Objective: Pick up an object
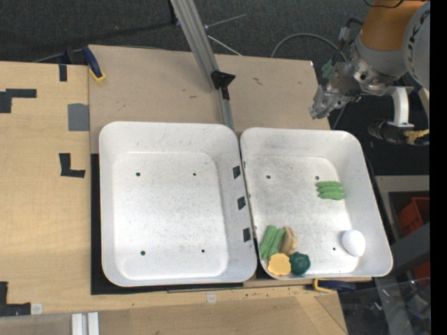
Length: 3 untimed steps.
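Note:
My gripper (322, 109) hangs above the bench just behind the far edge of the right bin (363, 160), with nothing seen between its fingers. In the right bin lie a green pea pod (330, 190) at mid right, a white egg-like ball (353, 243) at the near right, and a cluster at the near left: a green vegetable (269, 239), a tan piece (288, 240), a yellow piece (279, 264) and a dark green piece (300, 262).
The left bin (112, 187) sits beside the right one. A slanted metal pole (199, 40) ends in a black clamp (222, 79) behind the bins. A blue-yellow clamp (94, 65) sits at the board's far left corner.

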Each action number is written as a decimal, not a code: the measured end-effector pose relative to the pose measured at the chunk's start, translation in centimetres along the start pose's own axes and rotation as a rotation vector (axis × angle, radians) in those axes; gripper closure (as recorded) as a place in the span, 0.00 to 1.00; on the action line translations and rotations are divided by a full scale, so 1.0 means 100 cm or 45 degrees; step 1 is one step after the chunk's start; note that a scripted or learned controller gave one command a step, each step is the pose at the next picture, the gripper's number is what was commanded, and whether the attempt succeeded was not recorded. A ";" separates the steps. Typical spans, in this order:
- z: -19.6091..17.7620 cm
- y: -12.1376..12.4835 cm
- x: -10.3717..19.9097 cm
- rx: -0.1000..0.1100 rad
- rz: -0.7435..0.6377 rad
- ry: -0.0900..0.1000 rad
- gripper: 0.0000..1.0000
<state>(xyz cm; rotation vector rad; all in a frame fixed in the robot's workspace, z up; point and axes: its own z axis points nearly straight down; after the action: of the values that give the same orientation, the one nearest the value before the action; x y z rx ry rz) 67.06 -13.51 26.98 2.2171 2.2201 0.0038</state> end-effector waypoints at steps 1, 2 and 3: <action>0.016 -0.023 0.040 0.011 -0.003 0.002 1.00; 0.011 -0.046 0.089 0.009 -0.005 0.004 1.00; 0.020 -0.065 0.127 0.011 -0.004 0.002 1.00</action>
<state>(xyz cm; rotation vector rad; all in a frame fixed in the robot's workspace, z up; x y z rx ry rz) 60.58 -0.84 24.97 2.2190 2.2288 -0.0036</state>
